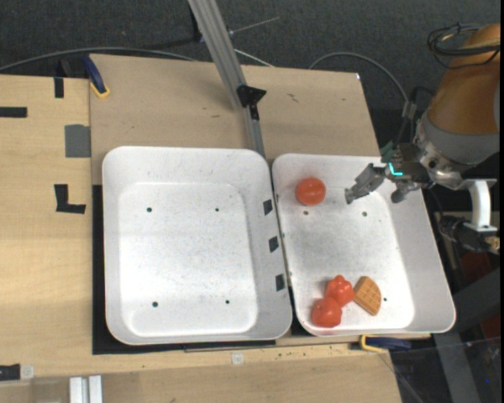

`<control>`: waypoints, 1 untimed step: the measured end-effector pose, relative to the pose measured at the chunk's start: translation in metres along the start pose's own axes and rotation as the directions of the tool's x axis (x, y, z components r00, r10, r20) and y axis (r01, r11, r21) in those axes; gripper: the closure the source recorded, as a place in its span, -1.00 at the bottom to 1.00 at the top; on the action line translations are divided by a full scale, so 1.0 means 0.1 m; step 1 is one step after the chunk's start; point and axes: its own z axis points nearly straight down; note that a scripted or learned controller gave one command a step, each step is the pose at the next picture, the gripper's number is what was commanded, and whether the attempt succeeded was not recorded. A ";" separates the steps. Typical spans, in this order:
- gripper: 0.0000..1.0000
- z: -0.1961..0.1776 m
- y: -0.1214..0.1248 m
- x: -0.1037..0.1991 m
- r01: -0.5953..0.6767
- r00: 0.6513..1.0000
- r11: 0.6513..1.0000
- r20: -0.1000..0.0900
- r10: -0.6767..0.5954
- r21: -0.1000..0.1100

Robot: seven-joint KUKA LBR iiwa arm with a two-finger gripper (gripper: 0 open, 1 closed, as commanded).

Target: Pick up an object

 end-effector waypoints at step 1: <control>-1.00 -0.03 0.01 0.00 0.001 1.000 1.000 0.001 -0.001 -0.005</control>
